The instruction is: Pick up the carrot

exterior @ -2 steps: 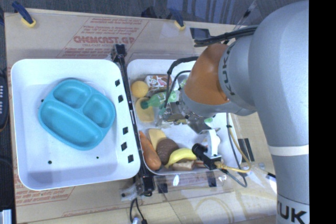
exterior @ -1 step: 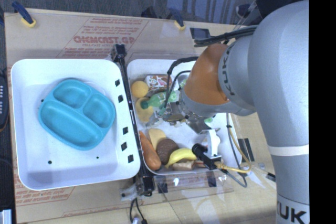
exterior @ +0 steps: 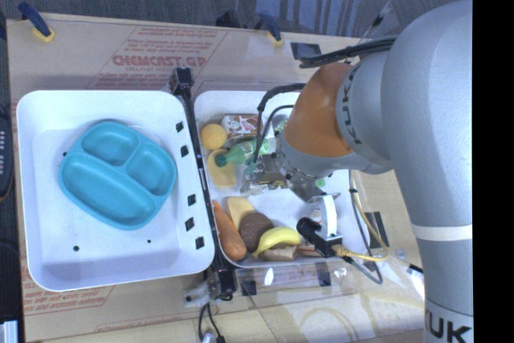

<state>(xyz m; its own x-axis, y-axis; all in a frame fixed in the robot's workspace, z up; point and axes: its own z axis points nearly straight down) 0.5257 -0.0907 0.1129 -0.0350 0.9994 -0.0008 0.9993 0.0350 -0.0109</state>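
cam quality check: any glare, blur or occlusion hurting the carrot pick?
Camera view: the carrot is sharp and evenly lit by the right bin's left wall; the arm blocks the bin's middle and hides the fingers; mild glare on the clear strip below.

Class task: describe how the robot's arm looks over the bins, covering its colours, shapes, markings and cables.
The arm is thick, rounded and light grey, with an orange band above the wrist. Dark letters mark its lower segment. Black cables loop near the wrist, above the right bin.

One fixed camera looks down at a slant on the bench (exterior: 120,44), both white bins (exterior: 32,173) filling mid-frame, arm (exterior: 418,116) entering from the right.
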